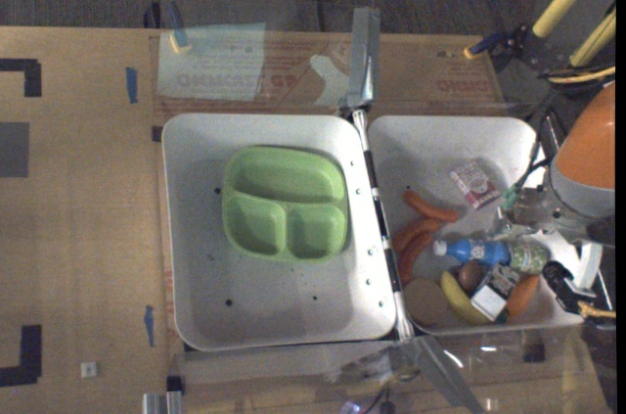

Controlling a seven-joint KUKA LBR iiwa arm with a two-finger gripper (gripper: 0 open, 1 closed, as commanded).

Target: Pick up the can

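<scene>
The right bin (440, 143) holds a heap of items along its front. In that heap lies a small dark object with a black and white label (501, 289), which may be the can; it is wedged between a banana (460, 300) and an orange piece (524, 295). A clear bottle with a blue cap (487, 253) lies just behind it. My gripper (516, 212) hangs at the bin's right side, just behind the bottle's thick end, with the grey and orange arm (592, 153) above it. It is apart from the labelled object.
A green divided plate (286, 203) sits in the left bin (196, 304). The right bin also has a pink packet (474, 183), two orange sausage shapes (419, 236), and a brown round item (424, 301) at the front left. Cables hang by the bin's right wall.
</scene>
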